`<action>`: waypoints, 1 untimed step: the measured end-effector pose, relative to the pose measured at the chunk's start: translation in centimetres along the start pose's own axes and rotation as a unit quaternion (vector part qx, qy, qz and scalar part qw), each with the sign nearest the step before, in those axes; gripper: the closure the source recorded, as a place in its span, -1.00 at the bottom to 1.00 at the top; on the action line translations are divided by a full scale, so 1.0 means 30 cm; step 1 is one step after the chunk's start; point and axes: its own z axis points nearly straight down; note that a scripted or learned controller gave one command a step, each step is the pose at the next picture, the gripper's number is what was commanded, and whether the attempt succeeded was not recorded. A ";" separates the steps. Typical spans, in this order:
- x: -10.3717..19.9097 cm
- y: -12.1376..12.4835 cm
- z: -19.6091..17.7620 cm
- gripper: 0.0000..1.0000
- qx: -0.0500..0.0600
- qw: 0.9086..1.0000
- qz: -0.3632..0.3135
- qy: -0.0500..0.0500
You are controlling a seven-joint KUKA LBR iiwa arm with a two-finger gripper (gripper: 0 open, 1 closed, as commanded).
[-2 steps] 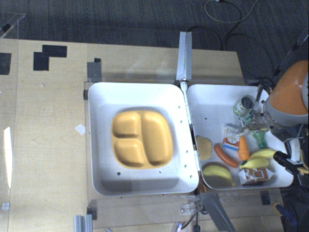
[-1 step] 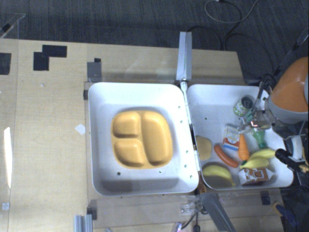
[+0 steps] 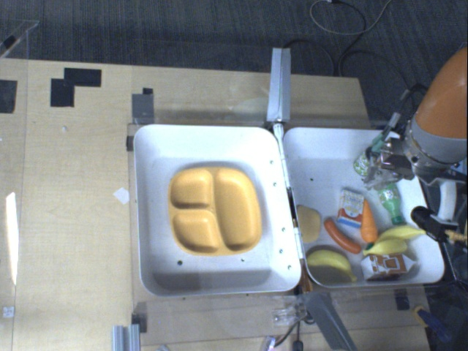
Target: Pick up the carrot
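While the gripper (image 3: 380, 159), its opening impossible to tell, is being held above the right bin (image 3: 322, 152), the carrot (image 3: 368, 224) is being left lying just below it.

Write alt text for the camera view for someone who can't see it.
Overhead view of two white bins side by side: the right bin holds an orange carrot among a hot dog, banana and other toy foods, with the gripper above the bin's far right. The left bin holds a yellow divided tray.

Pale wooden bench (image 3: 73, 196) on dark carpet (image 3: 183, 13), trailing cable (image 3: 338, 13).
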 end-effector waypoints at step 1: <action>0.000 0.000 0.000 -1.00 0.000 1.000 0.000 0.000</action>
